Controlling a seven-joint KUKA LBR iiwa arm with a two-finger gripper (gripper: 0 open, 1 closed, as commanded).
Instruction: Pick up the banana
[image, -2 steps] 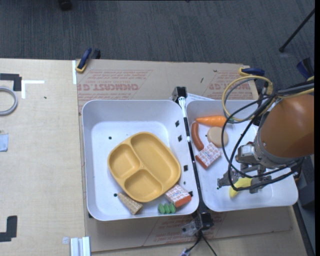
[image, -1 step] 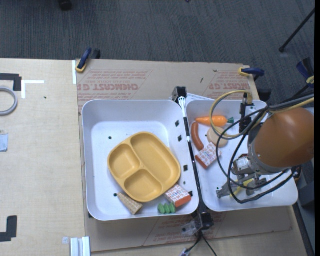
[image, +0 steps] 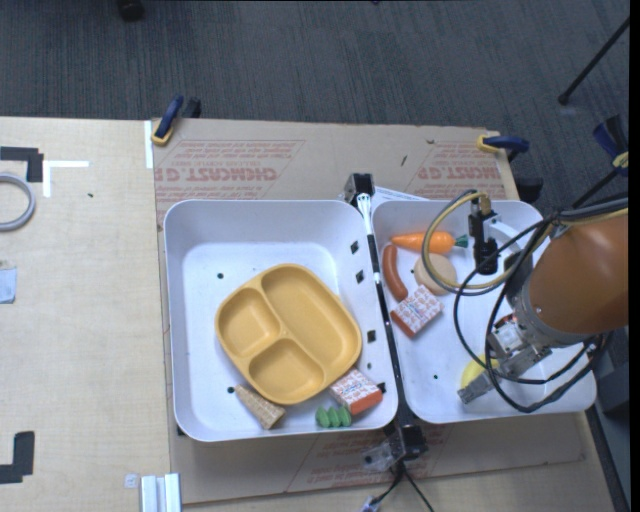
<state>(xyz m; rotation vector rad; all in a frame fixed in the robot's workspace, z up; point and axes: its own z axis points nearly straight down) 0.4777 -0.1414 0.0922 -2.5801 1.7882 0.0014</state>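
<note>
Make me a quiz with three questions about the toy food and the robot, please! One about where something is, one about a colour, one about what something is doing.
1. Where is the carrot?
A. right bin
B. left bin
C. on the cardboard

2. What colour is the divided plate?
A. blue
B. yellow
C. red

3. How does the hot dog lie?
A. standing on end
B. on the plate
C. flat, along the right bin's left wall

Answers:
1 A, it lies near the top of the right bin.
2 B, the plate in the left bin is yellow.
3 C, it lies lengthwise beside that wall.
</note>
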